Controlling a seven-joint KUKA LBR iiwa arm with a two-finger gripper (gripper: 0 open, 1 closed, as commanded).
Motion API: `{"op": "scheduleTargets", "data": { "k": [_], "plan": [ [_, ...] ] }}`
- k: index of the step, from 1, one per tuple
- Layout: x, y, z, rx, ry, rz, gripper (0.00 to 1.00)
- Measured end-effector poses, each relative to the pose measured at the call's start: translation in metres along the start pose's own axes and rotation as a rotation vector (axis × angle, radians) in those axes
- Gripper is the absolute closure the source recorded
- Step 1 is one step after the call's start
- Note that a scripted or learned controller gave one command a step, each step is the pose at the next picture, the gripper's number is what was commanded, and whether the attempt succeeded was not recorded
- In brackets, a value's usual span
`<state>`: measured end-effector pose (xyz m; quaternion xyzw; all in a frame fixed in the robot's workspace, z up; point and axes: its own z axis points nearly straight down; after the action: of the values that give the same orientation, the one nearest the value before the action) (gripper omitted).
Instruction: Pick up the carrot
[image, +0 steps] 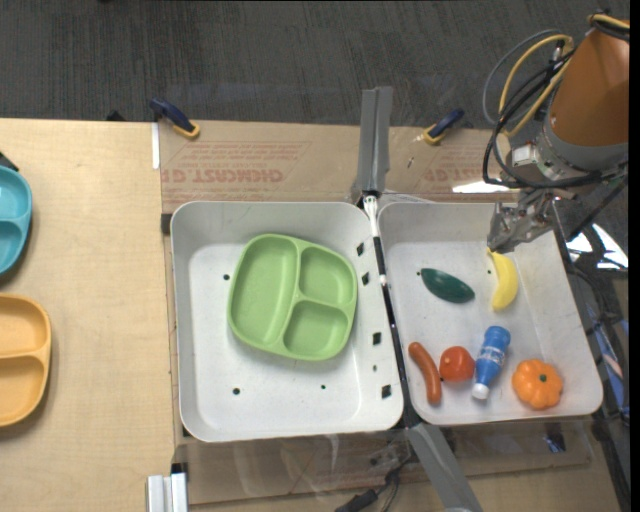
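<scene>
Carrot (425, 372) lies well below gripper (503, 236).

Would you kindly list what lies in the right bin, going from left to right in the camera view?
carrot → tomato → bottle → pumpkin. The dark green vegetable and banana overlap these spans, so they are left out.

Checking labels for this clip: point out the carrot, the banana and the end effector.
carrot (426, 373): camera view, mid-length of its orange body.
banana (504, 281): camera view, middle of the yellow curve.
end effector (508, 233): camera view, at its tip above the banana's top end.
</scene>
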<state>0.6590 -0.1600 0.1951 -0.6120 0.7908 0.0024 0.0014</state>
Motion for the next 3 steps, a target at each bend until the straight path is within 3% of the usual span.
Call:
{"op": "scheduleTargets", "data": {
  "k": [1, 2, 3],
  "plan": [
    [0.031, -0.009, -0.067, 0.004, 0.001, -0.78, 1.0],
    [-0.017, 0.004, -0.033, -0.001, -0.001, -1.009, 1.0],
    [0.047, -0.013, -0.04, 0.003, 0.0, -0.921, 1.0]
  ]
}}
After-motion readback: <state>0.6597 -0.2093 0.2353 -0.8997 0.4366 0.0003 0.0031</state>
